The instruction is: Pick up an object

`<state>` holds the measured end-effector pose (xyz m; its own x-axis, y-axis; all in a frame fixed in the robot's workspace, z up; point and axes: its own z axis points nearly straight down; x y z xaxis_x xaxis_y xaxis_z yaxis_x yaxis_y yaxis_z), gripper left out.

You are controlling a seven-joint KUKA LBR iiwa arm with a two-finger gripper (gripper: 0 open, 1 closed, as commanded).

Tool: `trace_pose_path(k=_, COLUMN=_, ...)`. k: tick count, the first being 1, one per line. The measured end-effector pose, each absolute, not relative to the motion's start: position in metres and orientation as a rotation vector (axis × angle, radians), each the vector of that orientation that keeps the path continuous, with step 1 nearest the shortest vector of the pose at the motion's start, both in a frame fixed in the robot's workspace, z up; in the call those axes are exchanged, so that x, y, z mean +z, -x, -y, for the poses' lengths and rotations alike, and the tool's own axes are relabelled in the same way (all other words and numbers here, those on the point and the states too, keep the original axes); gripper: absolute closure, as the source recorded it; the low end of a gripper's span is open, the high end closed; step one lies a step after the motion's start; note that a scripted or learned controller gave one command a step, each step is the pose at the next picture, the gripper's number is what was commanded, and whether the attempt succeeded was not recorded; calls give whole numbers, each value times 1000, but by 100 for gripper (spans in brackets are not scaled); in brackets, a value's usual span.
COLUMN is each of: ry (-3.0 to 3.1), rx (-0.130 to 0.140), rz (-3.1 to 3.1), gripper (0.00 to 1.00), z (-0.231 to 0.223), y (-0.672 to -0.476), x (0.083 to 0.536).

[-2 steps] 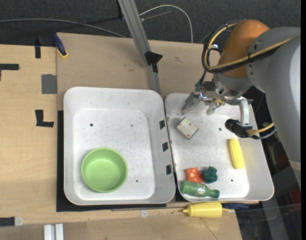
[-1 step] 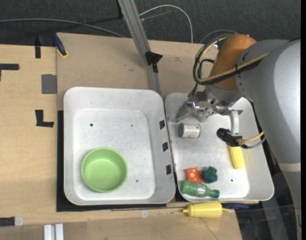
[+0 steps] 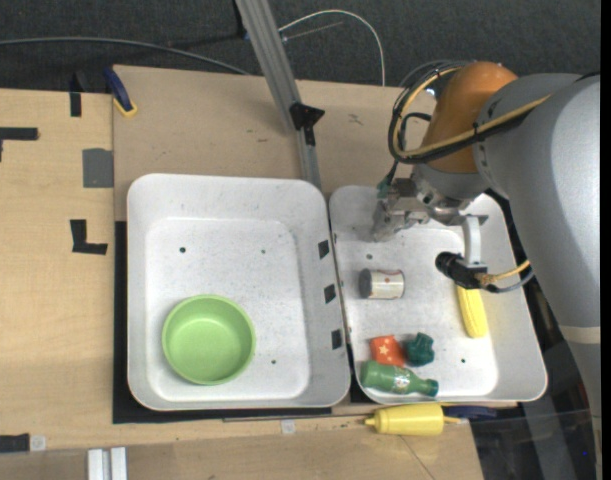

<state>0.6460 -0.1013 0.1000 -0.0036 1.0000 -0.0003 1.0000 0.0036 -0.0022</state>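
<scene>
My gripper hangs over the far left part of the right bin, pointing down, with nothing seen in it. A small white and grey cylinder lies just in front of it, apart from it. At the bin's near edge sit an orange toy, a dark green toy and a green bottle lying on its side. A yellow oblong piece lies toward the bin's right side.
The left bin holds a green bowl in its near left corner. A yellow object lies on the bench just outside the right bin's front edge. A grey pole slants over the bench behind the bins.
</scene>
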Motion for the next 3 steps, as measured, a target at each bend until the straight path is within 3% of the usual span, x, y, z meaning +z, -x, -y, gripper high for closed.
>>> trace_pose_path(k=2, ry=2223, rx=-4, rz=2227, gripper=100, z=115, y=-660, x=210)
trace_pose_path(k=3, ry=2220, rx=-2, rz=2224, gripper=100, z=114, y=-660, x=230)
